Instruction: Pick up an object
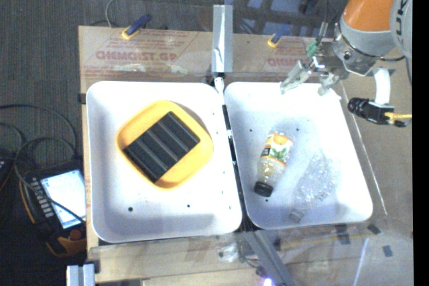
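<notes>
The gripper is hovering over the far rim of the right bin, with its two fingers standing spread apart and nothing sitting between them, so the tool is released and carrying no load. The candidate objects are lying untouched: a small bottle with an orange label and a dark cap is resting on its side near the middle of the right bin, and a clear crumpled plastic bottle is lying just beside it toward the near right corner. A yellow tray-like item with a dark ribbed insert is sitting in the left bin, well apart from the gripper. Judging from this layout, the task is standing at its opening stage: no grasp is being made, and the approach, descent, closing of the fingers and lift are all remaining to be done
</notes>
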